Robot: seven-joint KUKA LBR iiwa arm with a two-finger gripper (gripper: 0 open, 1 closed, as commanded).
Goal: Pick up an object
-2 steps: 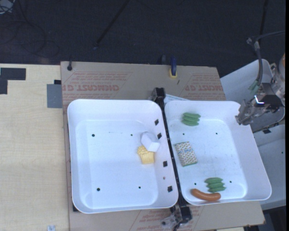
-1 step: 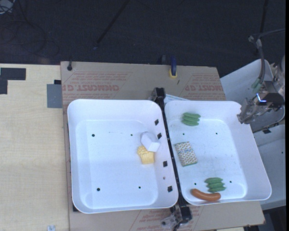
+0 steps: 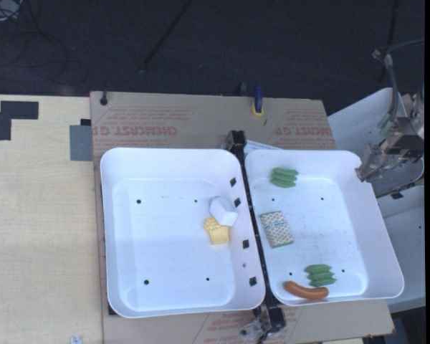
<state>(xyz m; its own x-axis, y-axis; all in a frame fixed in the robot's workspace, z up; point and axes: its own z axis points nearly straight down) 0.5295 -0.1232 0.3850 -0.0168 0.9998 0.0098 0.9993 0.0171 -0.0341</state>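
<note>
Take the divider [image 3: 245,213], the black clipped seam where the two bins meet, as your reference. No single target is marked; you have six candidate objects.

Left of the divider, in the left bin [image 3: 122,192], count two items. A white blocky piece [image 3: 223,211] lies just beside the divider, roughly at mid-length. A yellow ridged piece [image 3: 216,231] touches it on the near side; its surface looks waffled.

Right of the divider, in the right bin [image 3: 365,221], count four items. A flat rectangular packet [image 3: 276,229] with a fine green-and-white pattern lies closest to the divider, tilted. A green ribbed pod shape [image 3: 284,177] lies toward the far end. A second green ribbed pod shape [image 3: 319,274] lies toward the near end, and a smooth orange-brown sausage [image 3: 306,290] rests just beside it, nearer the front rim.

Both bins are shallow, white and smooth, with rounded corners. They sit on a brown printed cardboard sheet [image 3: 172,124].

The gripper [image 3: 373,165] stands well right of the divider, outside the right bin's far corner. You cannot tell from this view how its pincer is set. Nothing is seen in it.
</note>
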